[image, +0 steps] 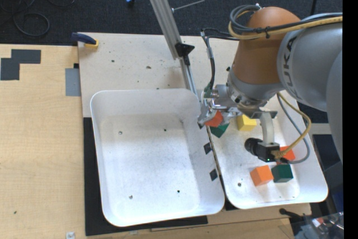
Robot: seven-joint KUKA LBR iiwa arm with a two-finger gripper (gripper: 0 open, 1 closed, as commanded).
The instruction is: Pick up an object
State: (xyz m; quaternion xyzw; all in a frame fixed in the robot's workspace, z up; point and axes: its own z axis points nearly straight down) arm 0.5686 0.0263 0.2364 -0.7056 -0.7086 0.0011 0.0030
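Observation:
My gripper (209, 111) hangs over the left edge of the right bin (315, 192), close to the wall between the two bins. Right beneath it lie a red-orange block (213, 118) and a dark green block (220, 130), pressed against each other. The red-orange block touches the gripper's tip, and I cannot make out whether it is held. A yellow block (246, 122) sits just to the right of them. Nearer the front of this bin are an orange cube (261, 175), a green cube (283, 172) and a small red piece (287, 153).
The left bin (96, 103) stands beside the right one, its floor speckled with dark dots. A slanted aluminium bar (165, 14) rises behind the bins. A blue and yellow clamp (84, 39) lies at the bench's far left corner.

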